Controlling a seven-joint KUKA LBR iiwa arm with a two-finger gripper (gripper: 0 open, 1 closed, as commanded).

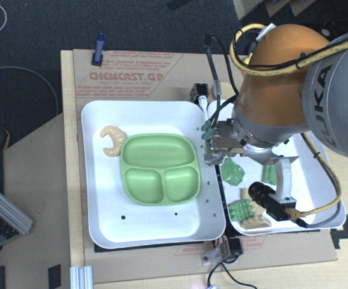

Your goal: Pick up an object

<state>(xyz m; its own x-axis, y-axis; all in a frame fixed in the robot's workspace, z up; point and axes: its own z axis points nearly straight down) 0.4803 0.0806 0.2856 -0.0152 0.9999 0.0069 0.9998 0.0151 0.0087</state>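
1. Dark carpet surrounds your bench (132, 68), which bears two white bins.
2. Your end effector (225, 152) hangs over the right bin (321, 179), just above a green leafy toy (232, 172).
3. Whether it is apart or together you cannot tell.

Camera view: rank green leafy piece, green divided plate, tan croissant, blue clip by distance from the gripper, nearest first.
From the gripper:
1. Green leafy piece, right bin, just below it.
2. Green divided plate, left bin, middle.
3. Tan croissant, left bin, upper left.
4. Blue clip, on the cardboard's far left corner.
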